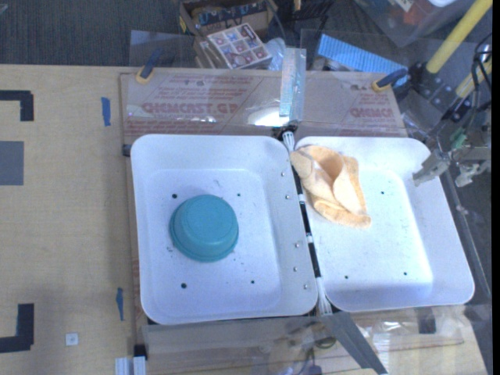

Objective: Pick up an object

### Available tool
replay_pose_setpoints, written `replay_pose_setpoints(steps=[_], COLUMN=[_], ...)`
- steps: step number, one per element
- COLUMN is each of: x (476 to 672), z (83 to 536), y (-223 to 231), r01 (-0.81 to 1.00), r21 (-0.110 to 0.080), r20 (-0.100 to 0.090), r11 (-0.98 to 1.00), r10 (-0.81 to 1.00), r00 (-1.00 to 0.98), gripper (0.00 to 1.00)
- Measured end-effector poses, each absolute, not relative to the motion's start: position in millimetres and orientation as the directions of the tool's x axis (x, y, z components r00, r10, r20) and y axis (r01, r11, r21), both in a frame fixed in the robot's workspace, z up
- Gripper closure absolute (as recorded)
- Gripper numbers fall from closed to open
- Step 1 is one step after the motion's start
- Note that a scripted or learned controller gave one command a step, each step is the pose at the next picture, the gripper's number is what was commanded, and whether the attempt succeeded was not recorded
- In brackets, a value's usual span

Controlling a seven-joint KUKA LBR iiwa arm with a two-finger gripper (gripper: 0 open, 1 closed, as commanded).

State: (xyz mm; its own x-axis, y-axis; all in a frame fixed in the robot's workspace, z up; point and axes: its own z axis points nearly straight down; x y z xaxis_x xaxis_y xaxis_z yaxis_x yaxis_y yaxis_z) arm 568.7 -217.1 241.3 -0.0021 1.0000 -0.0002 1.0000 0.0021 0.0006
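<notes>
A teal bowl (205, 226) lies upside down in the left white bin (148, 162), left of its middle. A crumpled peach cloth (336, 186) rests in the right white bin (391, 280), at its back left beside the divider. My gripper (447, 170) hangs over the right bin's far right rim, well apart from the cloth. It is open, with nothing between its two pale fingers (426, 170).
Clear plastic sheets (203, 104) lean behind the bins. Boxes and clutter (234, 30) lie on the floor beyond. A yellow pole (465, 22) and cables stand at the upper right near the arm. The wooden bench (55, 233) stretches to the left.
</notes>
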Motion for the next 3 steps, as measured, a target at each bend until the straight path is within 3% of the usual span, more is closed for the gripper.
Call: replay_pose_setpoints(steps=[1,2,3], x=[627.6,667.7,591.1], z=[197,97,91], y=[-170,-118,-119], r01=[1.0,0.999,0.992], r21=[0.003,0.003,0.011], r20=[-0.002,-0.001,-0.002], r11=[-0.001,0.032,0.124], r10=[1.0,0.999,0.992], r00=[0.001,-0.032,-0.124], gripper=[0.0,0.0,0.0])
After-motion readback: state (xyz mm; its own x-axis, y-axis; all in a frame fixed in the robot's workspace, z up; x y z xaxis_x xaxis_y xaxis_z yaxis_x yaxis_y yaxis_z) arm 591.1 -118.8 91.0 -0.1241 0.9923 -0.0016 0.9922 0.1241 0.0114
